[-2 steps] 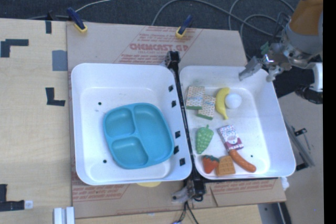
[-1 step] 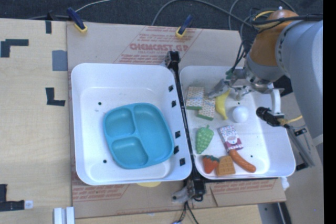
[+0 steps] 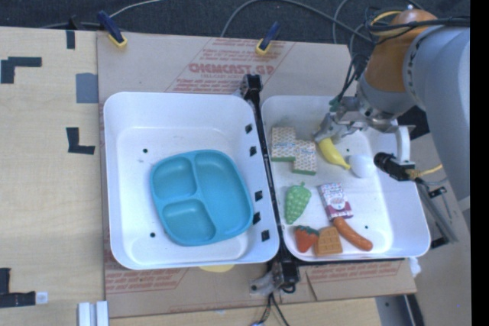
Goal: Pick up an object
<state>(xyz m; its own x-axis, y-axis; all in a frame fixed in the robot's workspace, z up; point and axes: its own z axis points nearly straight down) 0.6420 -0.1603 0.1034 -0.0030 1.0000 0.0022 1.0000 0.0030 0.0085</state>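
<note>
On the bench, the gripper (image 3: 330, 135) is seen over the banana (image 3: 333, 153); its grip cannot be told.

Counting as we go: two white bins are sitting side by side on the bench, the left bin (image 3: 122, 164) and the right bin (image 3: 397, 229). One blue divided plate (image 3: 200, 196) is lying in the left bin, showing three compartments. Over in the right bin, the tally is running: one yellow banana (image 3: 333, 153) at twelve o'clock, one small white piece (image 3: 360, 164) just beside it, two pale patterned blocks (image 3: 294, 150) at ten o'clock, one green leafy piece (image 3: 297, 202), one small red-and-white packet (image 3: 335, 201) at centre, one orange carrot (image 3: 352, 234), one strawberry (image 3: 306, 239) and one tan cracker (image 3: 329, 242) at six o'clock. Two blue-and-yellow clamps (image 3: 111, 28) are gripping the cardboard's far edge.
</note>
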